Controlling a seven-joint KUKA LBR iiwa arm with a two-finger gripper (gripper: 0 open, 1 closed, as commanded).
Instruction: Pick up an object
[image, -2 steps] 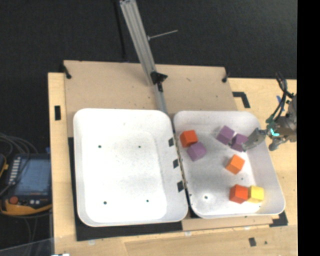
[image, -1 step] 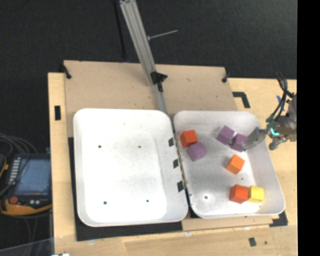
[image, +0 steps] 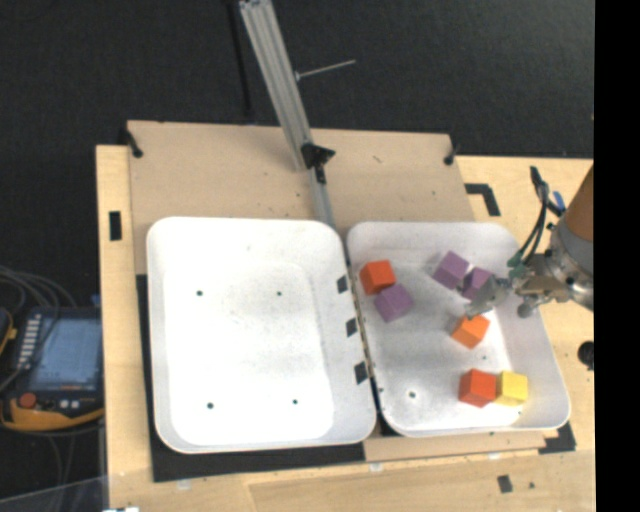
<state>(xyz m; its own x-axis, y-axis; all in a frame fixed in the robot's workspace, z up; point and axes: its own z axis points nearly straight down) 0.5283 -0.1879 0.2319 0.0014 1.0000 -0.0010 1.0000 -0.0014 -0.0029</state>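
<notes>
- Starting at the left, the left bin (image: 245, 330) is sitting bare on the worktop (image: 115, 250), so the work belongs in the right bin (image: 420, 400).
- Moving right, an orange cube (image: 377, 276) and a purple cube (image: 394, 302) are lying just beside each other near that bin's left wall; they are crowding one another, and I would judge them awkward picks.
- Further right, two more purple cubes (image: 452, 268) (image: 478, 281) are resting near the bin's upper middle, the second one lying close against the tool.
- Below them, a tilted orange cube (image: 471, 330) is sitting alone, and it looks like the likeliest target.
- At the lower right, a red-orange cube (image: 479, 387) is touching a yellow cube (image: 513, 387).
- Lastly, the tool (image: 490, 295) is hanging just above the tilted orange cube with nothing visibly between its fingers; whether they are spread or closed I cannot tell.
- To do this well, the tool should be centring over that lone cube, aligning with its turned faces, keeping clear of the neighbouring purple cube, and descending straight.
</notes>
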